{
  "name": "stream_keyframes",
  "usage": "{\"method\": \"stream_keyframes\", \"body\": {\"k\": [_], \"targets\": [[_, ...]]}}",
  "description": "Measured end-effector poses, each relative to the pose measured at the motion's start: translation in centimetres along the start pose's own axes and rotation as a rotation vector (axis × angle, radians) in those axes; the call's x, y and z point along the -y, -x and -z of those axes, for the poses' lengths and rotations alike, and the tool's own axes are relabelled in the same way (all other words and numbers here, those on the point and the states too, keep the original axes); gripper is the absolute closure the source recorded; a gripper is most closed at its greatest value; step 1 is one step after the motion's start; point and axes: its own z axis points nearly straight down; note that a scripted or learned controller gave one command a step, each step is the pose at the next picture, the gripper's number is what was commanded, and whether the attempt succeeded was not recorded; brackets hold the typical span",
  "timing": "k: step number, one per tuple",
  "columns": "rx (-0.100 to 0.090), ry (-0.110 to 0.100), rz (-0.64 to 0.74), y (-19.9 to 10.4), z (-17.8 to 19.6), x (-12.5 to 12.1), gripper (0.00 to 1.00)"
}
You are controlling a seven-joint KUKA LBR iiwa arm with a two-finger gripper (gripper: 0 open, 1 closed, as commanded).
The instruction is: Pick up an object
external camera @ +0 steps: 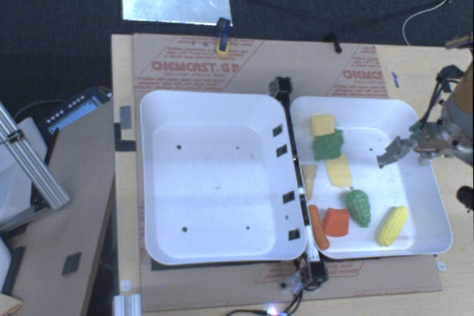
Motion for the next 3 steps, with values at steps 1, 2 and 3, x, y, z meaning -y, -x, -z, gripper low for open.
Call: {"method": "stream_keyframes", "body": {"k": [1,2,3], "targets": [[-0.003,-0.007,0.004,-0.7,-13.0,-3.1,0.0],[-0.001,0.004,0.007,-5.2,-13.0,-8.7,0.0],[-0.001,0.015,0.007,-9.9,1.1,-9.9,0.0]]}}
